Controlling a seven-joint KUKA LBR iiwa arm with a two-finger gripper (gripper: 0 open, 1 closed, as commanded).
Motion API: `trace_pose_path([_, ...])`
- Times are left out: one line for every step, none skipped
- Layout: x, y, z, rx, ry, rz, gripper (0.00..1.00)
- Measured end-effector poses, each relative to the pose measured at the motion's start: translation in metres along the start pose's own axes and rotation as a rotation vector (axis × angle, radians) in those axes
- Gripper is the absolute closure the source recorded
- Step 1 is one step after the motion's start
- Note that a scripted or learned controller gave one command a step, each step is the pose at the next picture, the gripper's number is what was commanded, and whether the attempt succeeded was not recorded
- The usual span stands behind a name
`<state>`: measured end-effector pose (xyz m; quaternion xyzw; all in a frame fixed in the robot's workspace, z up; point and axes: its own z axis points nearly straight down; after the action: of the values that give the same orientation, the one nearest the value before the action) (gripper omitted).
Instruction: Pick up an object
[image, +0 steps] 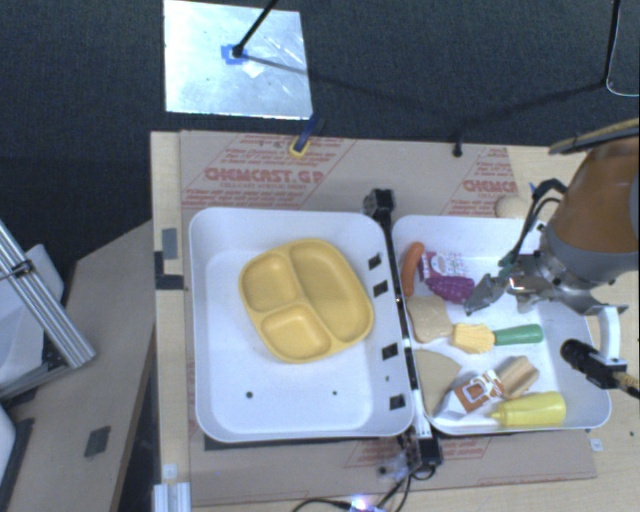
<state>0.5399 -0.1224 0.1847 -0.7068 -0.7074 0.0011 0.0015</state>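
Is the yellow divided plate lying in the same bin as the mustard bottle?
No, the yellow plate lies in the left bin, while the mustard bottle lies in the right bin among the other toy foods.

We look down on the bench with its two white bins side by side: the left bin carries a yellow divided plate, and the right bin is crowded with toy food. There we see an orange sausage, purple grapes, a green-handled tool with a yellow head, and a yellow mustard bottle. The arm reaches in from the right, its gripper low, just beside the grapes.
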Motion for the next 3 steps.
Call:
trace_pose_path([0.001, -0.008, 0.046, 0.0, 0.001, 0.0, 0.0])
trace_pose_path([0.001, -0.009, 0.098, 0.0, 0.001, 0.0, 0.0])
trace_pose_path([0.001, -0.008, 0.086, -0.004, 0.0, 0.0, 1.0])
